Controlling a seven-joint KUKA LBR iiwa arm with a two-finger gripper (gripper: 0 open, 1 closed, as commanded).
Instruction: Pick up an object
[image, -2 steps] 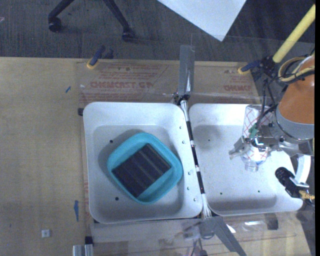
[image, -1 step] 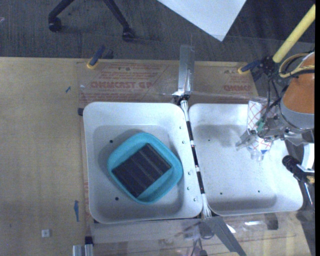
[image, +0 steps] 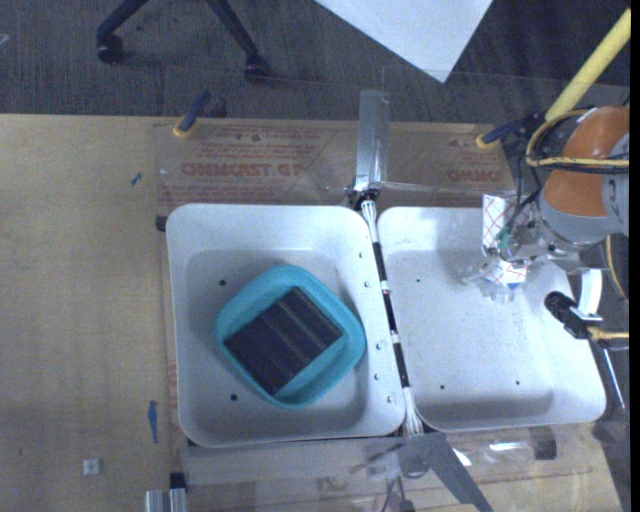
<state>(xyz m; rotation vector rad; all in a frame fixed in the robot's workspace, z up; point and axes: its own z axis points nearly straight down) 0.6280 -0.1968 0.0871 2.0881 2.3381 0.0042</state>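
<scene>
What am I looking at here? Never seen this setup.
One fixed camera looks down at a slant on a bench with two shallow white bins. The grey robot arm, with an orange band, reaches in from the right over the right bin. Its gripper sits low near that bin's upper right, by a small white, patterned object; whether it holds anything is unclear. The left bin contains a teal square container with a dark inside.

My bench (image: 80, 300), tan and scuffed, carries two shallow white bins side by side: the left bin (image: 200, 240) and the right bin (image: 560, 400), edges touching at the centre. A clear sheet (image: 250, 165) with red lettering lies flat behind them, held by clamps (image: 190, 118).
</scene>
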